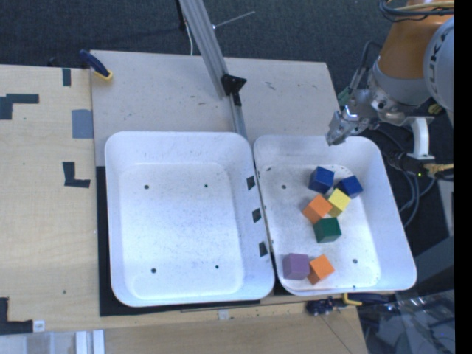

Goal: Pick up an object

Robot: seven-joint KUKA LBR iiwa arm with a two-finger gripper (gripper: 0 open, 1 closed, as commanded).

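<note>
A single fixed camera is looking down on the bench (pixel 44 198) from above, at a slant rather than straight overhead. It is standing far enough back to be taking in both white bins whole: the left bin (pixel 118 153) is lying near the middle of the picture and the right bin (pixel 383 175) toward the right side. The arm (pixel 413 43) is entering from the upper right corner. A grey metal rail (pixel 206 39) is running down from the top edge toward the gap between the bins. Dark floor (pixel 88 9) is showing along the top.
</note>
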